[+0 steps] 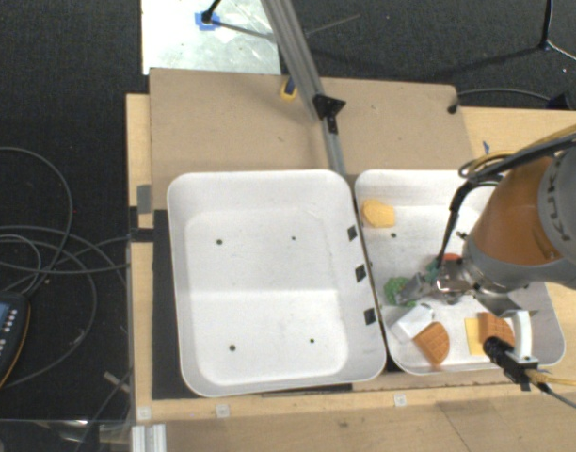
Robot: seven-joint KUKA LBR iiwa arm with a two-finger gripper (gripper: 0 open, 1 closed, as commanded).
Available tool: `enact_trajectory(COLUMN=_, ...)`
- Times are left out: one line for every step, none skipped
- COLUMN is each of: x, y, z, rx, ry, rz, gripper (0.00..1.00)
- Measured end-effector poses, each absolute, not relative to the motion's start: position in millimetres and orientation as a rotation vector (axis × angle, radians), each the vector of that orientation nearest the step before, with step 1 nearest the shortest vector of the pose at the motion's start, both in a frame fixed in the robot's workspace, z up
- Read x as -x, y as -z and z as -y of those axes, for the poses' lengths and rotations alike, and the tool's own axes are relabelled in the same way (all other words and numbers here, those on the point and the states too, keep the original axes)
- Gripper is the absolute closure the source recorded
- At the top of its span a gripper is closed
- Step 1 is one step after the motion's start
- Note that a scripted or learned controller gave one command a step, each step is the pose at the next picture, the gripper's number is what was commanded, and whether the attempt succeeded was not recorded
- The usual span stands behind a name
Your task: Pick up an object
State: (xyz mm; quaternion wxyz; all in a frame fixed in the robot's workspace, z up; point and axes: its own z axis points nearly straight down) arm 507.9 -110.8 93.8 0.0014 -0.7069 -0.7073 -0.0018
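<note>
- Two white bins sit side by side; the right bin (pixel 415 188) holds every object.
- The arm (pixel 523 224) reaches in from the right, low over that bin.
- The gripper (pixel 429 288) points left, just beside the green object (pixel 395 290); its grip cannot be made out.
- Orange pieces (pixel 434 343) lie nearer the front rim; a yellow one (pixel 378 215) sits well behind.

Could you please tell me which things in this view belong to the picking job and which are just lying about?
Job:
- gripper, low in the right bin
- green object at its tip
- yellow object
- orange object

Lying about:
- left bin
- handheld controller
- floor cables
</note>
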Motion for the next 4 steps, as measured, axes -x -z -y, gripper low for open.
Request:
enact_trajectory(x=-509.6, y=-107.0, z=111.9, rx=2.222, ry=0.009, rz=2.226, gripper=1.00)
enact_trajectory(x=-512.9, y=-165.2, z=102.8, rx=2.218, ry=0.006, rz=2.232, gripper=1.00)
enact_trajectory(x=-511.9, y=-209.2, z=100.7, rx=2.218, ry=0.006, rz=2.233, gripper=1.00)
enact_trajectory(x=-513.8, y=-244.5, z=101.0, rx=2.219, ry=0.006, rz=2.232, gripper=1.00)
